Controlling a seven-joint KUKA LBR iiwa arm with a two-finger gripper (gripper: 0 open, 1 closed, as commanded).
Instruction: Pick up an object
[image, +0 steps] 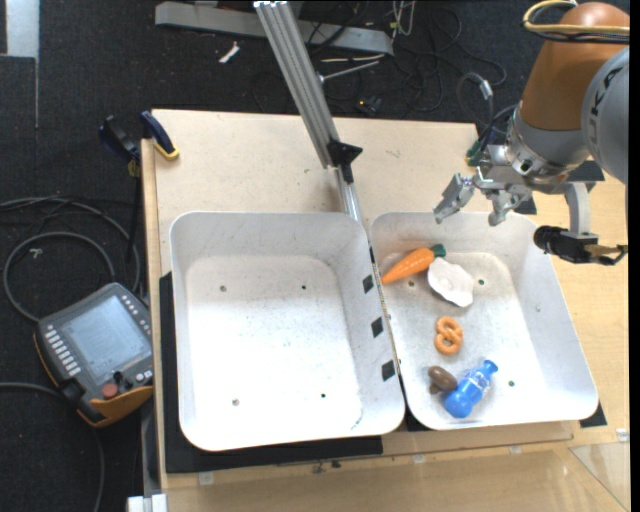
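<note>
Evidently nothing is held, since the gripper (478, 202) is seen with its fingers spread above the far rim of the right bin (560, 330), so it is best lowered squarely over the carrot (410, 264) lying just beside the white object (451, 283).

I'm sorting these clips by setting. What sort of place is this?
Most likely a robotics lab bench for pick-up trials: a grey and orange arm reaches over two white bins, a teach pendant lies on the floor, and cables trail behind.
</note>
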